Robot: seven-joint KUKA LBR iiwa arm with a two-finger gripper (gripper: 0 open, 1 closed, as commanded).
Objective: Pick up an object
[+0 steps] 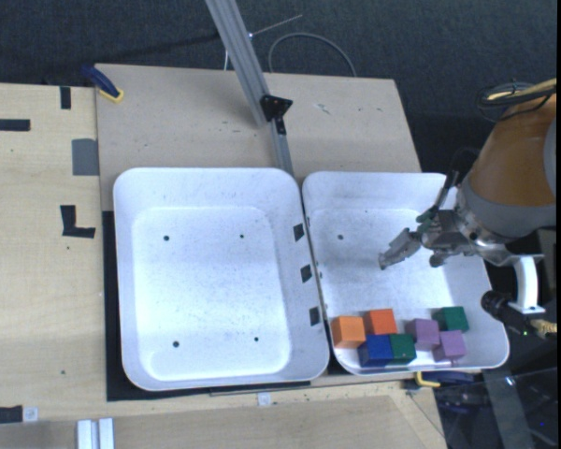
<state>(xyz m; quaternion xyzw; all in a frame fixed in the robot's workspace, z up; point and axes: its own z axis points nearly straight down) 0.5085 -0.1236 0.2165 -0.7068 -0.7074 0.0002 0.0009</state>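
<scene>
Several small blocks lie along the front edge of the right bin [374,190]: two orange blocks [349,329], a blue block [377,349], a green block [402,347], two purple blocks [425,330] and another green block [452,319]. My gripper [416,255] hangs over the middle right of that bin, behind the blocks and apart from them. Its fingers [393,253] are spread open with nothing between them.
The left bin [131,195] stands beside the right one. A slanted metal rail [248,54] runs from the top of the view down to the gap between the bins. The arm's orange band [514,157] sits at the right edge.
</scene>
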